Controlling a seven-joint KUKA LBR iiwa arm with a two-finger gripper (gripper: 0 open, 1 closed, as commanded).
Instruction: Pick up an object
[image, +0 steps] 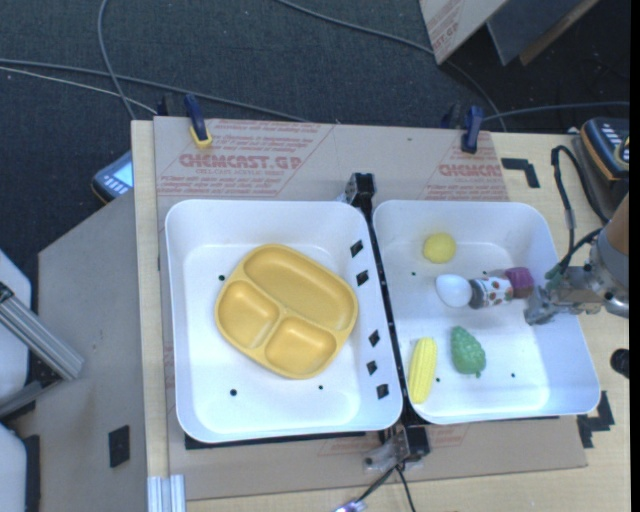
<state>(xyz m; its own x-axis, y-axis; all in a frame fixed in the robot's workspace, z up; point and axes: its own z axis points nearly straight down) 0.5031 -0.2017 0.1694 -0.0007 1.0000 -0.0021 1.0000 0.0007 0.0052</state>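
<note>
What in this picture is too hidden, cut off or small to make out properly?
- The hand at the right bin's right wall: too small and blurred to tell whether it is open or shut.
- The arm: cut off by the picture's right edge.
- The small bottle-like thing beside the white egg: too small to identify; its label is unreadable.
- The blue-screened device left of the bench: partly hidden under the board's edge.

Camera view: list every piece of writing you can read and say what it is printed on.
"CHEMCAST GP": red print on the brown board behind the left bin.
"CHEMCAST": the same red print, partly cut off, on the board behind the right bin.
Smaller red lines above each brand name: too blurred to read.
Label on the small bottle in the right bin: too small to read.
</note>
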